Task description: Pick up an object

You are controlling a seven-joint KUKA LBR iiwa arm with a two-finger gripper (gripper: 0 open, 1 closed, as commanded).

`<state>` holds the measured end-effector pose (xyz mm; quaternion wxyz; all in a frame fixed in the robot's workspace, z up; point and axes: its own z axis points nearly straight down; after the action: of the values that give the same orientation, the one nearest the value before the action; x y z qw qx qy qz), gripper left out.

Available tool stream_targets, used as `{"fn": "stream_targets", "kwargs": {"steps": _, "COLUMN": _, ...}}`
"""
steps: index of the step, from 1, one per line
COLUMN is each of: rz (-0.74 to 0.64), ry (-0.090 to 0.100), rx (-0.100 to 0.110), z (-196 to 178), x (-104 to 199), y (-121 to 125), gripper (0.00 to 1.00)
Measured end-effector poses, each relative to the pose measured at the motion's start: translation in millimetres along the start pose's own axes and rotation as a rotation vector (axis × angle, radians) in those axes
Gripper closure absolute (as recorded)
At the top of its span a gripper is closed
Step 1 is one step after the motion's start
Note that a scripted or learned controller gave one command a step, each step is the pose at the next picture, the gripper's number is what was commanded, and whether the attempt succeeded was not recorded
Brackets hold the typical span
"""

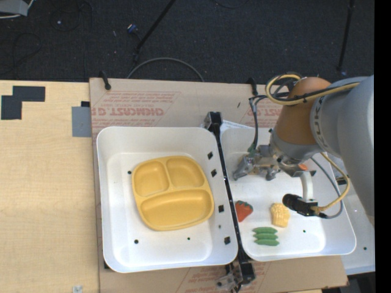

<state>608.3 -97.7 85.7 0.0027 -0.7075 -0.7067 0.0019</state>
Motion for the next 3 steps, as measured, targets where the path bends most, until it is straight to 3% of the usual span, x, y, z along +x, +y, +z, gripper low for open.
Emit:
{"fn": "stream_targets", "kwargs": {"steps": 1, "rz": 0.003, "ry": 0.0, "rx": -0.001, "z": -12, "x": -1, "y": 0, "gripper": 1.0}}
{"fn": "stream_targets", "kwargs": {"steps": 3, "rz": -0.002, "ry": -0.002, "rx": -0.01, "z": -128, "x": -3, "y": -13, "gripper": 1.0}}
